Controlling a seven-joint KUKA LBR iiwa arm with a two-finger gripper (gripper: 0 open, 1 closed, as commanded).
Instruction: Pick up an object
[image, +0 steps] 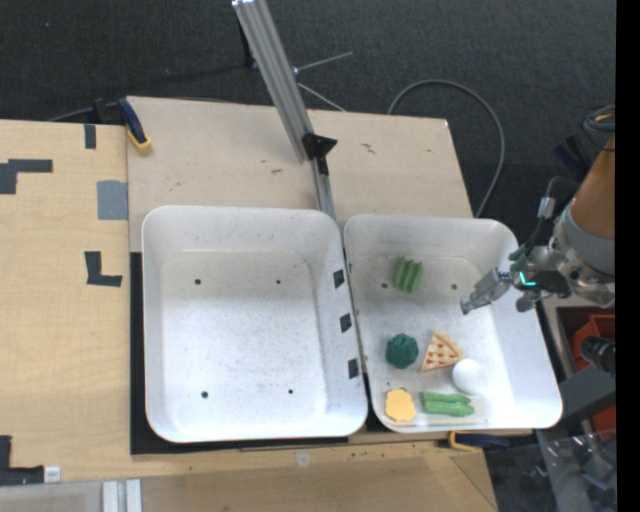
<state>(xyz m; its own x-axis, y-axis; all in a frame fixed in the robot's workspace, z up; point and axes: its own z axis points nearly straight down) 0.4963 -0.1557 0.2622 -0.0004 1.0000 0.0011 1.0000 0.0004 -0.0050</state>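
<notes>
Sitting on a wooden bench, two white bins; jaws' state unclear.

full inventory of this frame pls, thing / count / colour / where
bins: 2, white, side by side on the bench
ridged toy: 1, green, right bin, far part
broccoli toy: 1, dark green, right bin, middle
pizza slice toy: 1, orange-tan with red spots, right of the broccoli toy
egg: 1, white, right bin, near right
round toy: 1, yellow, right bin, near edge
long toy: 1, green, right of the round toy
clamp: 1, blue and yellow, bench's far left
gripper: 1, grey, over the right bin's right side, holding nothing visible
</notes>
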